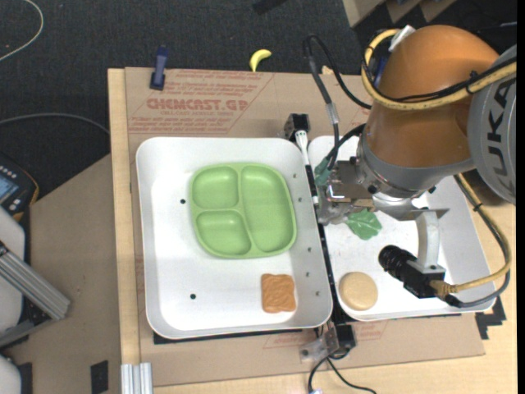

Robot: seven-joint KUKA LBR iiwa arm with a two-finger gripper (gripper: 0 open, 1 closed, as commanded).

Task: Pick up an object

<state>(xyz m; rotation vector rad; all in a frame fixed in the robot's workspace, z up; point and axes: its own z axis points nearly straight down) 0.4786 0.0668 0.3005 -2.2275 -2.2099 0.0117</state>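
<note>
My gripper (340,203) hangs low over the left part of the right bin (459,220), mostly hidden under the orange wrist band (426,64). A green leaf-shaped piece (365,223) lies just right of and below the gripper, partly covered by the arm. A round tan bun (358,290) rests near the right bin's front left corner. In the left bin (160,220) sit a green divided plate (244,210) and an orange waffle-like square (278,292).
A black cylindrical part (406,270) on the arm's cable reaches over the right bin beside the bun. The rim between the two bins (317,236) runs right next to the gripper. A blue clip (158,68) and a small yellow banana (260,57) lie at the bench's far edge.
</note>
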